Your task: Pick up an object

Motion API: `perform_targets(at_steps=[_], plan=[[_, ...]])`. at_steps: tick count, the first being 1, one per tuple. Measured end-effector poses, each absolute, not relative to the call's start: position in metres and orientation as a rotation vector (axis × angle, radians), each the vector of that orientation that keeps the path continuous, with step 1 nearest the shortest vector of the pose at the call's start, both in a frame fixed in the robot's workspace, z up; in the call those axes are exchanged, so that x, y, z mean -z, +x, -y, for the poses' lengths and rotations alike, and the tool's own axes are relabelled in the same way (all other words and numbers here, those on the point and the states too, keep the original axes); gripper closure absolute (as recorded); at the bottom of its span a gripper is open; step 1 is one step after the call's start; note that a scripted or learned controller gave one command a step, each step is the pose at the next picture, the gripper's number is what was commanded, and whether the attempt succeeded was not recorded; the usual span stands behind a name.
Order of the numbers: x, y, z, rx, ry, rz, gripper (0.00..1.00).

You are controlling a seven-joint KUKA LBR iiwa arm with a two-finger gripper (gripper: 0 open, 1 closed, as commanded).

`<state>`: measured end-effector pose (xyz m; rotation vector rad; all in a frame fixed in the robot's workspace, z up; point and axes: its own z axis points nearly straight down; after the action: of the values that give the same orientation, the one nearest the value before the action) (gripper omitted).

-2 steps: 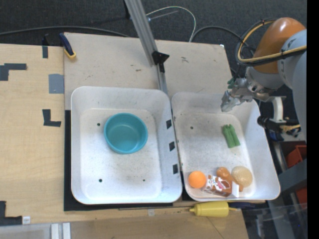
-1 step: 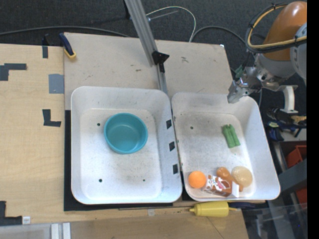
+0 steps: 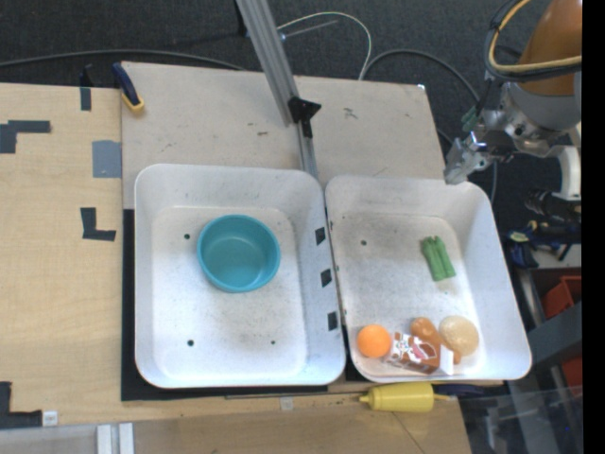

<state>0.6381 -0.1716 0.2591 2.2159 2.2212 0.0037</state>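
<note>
Camera view: one fixed look down at a slant on the worktop [image 3: 378, 112] with two white bins side by side.
Arm: grey with an orange band, at the view's top right, partly cut off by the right edge.
Gripper [image 3: 457, 165]: hangs just outside the far right corner of the right bin [image 3: 492, 253], over the worktop's right edge; nothing shows between its tips, and I cannot tell whether it is released or clenched, as it is small and blurred.
Green block [image 3: 438, 257]: lies in the right bin near its right wall, about midway along; its long axis runs roughly from the far edge to the near edge, tilted slightly so the far end leans left.
Near-edge cluster: an orange ball [image 3: 373, 341], a red and white packet [image 3: 414, 351], a small orange piece [image 3: 424, 328] and a pale round object [image 3: 458, 334] crowd together along the right bin's near edge, touching or overlapping; their outlines are hard to separate.
Left bin [image 3: 161, 348]: holds a teal bowl [image 3: 238, 253], upright, towards its far left part.
Yellow bottle [image 3: 401, 397]: lies on its side on the worktop just outside the right bin's near edge, long axis left to right.
Metal rail [image 3: 269, 45]: slants from the top edge down to the gap between the bins.
</note>
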Motion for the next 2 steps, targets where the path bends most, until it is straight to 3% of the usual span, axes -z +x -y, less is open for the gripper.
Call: perform_targets(at_steps=[1,2], plan=[[-0.276,0.639,0.171,-0.001,2.219,-2.223,1.0],[-0.258,0.64,0.118,0.002,2.217,-2.23,1.0]])
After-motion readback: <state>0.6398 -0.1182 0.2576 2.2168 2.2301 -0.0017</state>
